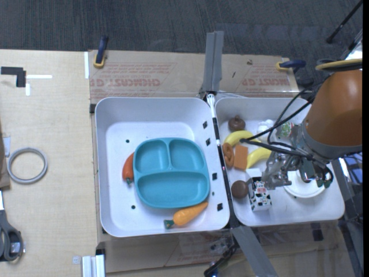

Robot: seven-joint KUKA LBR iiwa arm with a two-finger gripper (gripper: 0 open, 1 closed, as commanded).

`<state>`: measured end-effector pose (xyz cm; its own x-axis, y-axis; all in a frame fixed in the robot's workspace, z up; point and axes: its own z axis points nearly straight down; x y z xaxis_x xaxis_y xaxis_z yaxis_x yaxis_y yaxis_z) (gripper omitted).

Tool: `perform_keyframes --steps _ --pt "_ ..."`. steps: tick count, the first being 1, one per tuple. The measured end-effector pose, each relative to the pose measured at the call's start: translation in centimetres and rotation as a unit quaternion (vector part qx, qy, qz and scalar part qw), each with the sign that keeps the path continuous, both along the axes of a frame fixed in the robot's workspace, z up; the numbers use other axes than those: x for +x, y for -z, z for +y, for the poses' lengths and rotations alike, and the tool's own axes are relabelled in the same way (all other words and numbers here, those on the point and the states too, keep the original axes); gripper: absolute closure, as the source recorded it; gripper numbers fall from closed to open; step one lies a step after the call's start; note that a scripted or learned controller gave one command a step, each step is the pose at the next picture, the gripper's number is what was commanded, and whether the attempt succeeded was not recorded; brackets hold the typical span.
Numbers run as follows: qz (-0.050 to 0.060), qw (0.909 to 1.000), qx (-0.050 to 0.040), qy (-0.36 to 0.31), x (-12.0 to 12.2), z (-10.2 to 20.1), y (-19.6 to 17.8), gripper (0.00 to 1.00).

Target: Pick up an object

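Objects crowd my right bin [288,215]: a banana [245,138], an orange block [240,156], two brown balls and a black-and-white carton [260,197]. My end effector [275,175] hovers just above the carton; I cannot tell its finger state. A teal plate [171,172] fills the left bin [109,154].

Robot lab or test cell, not a home. Plywood desk [46,108] with cardboard sheet [150,74] clamped down by blue-yellow clamps [101,52]. Two white bins [109,154] side by side, holding toy food and a blue divided plate [171,173]. Grey arm with orange band [337,114] and loose cables over the right bin. Tape roll [26,165] and scissors [10,241] on desk. Dark carpet floor [173,10] behind.
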<state>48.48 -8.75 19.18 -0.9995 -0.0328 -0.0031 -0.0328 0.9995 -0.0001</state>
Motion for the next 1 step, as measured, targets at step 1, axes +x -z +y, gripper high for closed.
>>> perform_keyframes --steps 1 --pt "0.000 0.9933 0.0001 -0.116 0.99 6.66 0.01 1.00"
